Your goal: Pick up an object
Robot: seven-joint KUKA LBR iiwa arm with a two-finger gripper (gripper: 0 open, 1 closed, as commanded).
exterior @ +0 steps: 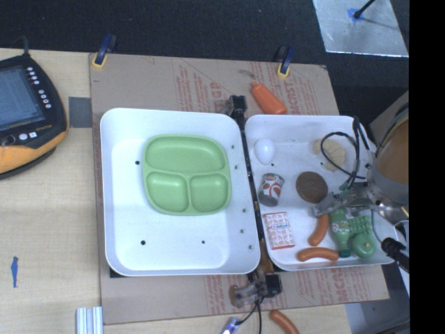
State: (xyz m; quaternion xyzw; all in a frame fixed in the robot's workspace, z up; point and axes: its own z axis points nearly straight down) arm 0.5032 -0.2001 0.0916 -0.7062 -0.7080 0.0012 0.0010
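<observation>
Right bin (292, 127): end effector (348, 204) above green toy (351, 232), grip state unclear; brown disc (311, 186) beside.

My bench (49, 214) is pale wood, lit evenly from above; a brown cardboard sheet (181, 82) printed in red lies across it, pinned at the far edge by two blue-and-yellow clamps (103, 50); beyond lies dark carpet (174, 9) with a pale grey floor patch (358, 16) at upper right; a strip of grey tape (80, 112) sits at the cardboard's left edge.
</observation>
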